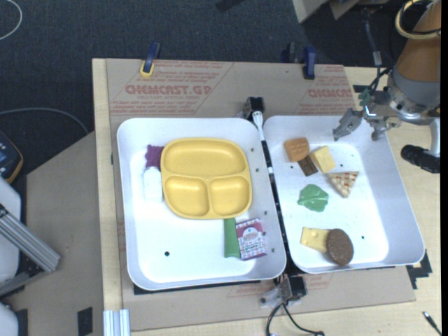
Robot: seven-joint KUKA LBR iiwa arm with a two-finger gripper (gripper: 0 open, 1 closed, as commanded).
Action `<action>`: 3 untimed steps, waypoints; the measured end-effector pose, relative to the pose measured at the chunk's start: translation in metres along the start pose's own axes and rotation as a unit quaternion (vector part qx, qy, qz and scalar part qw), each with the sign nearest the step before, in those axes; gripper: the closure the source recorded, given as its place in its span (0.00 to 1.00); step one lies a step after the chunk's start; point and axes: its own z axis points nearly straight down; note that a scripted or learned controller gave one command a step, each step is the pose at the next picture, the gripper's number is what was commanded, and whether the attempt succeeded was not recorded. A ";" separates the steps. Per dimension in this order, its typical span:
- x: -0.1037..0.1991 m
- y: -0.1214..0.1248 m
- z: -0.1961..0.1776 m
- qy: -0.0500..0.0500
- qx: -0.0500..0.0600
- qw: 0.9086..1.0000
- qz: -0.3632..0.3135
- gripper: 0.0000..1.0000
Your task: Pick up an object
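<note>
On the counter (105, 187), the left white bin (133, 187) holds a yellow divided plastic plate (206, 176), with a small printed packet (250, 238) just before it. The right white bin (392, 208) (touching the left one) holds scattered toy food pieces (313, 197).

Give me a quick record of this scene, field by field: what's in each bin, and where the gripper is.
left bin: yellow divided plate, purple item, white bottle, green packet, small red-and-white box
right bin: brown block, yellow cheese piece, waffle wedge, green leaf, yellow slice, brown round patty
gripper: open, above right bin's far edge, holding nothing
</note>
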 end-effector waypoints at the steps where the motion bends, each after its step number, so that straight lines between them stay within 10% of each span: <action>1: 0.008 -0.009 0.053 0.000 0.000 1.000 -0.001 0.00; 2: 0.008 -0.006 0.091 0.000 -0.004 1.000 -0.001 0.00; 3: 0.008 -0.003 0.075 0.000 -0.009 1.000 -0.001 1.00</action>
